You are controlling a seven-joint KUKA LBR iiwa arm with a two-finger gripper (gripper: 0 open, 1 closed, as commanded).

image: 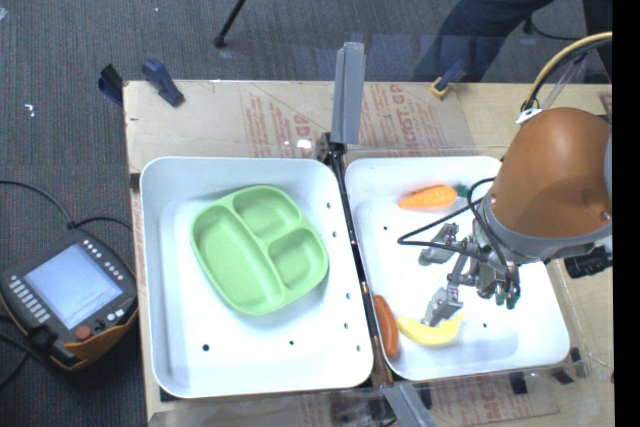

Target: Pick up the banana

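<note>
One gripper (441, 307) is hanging right over the banana (432, 330) lying near the front edge of the right bin (545, 340), fingers spread and grasping nothing, so the approach step is finishing and closing squarely on the fruit comes next.

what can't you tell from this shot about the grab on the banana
- Jaws' state: the gripper sits right over the banana, too small and cluttered by cables to read.
- Contact: whether it touches the banana cannot be told.
- Banana's top edge: covered by the gripper.
- Sausage: partly hidden by the right bin wall.
- Arm: cut off by the right edge.
</note>
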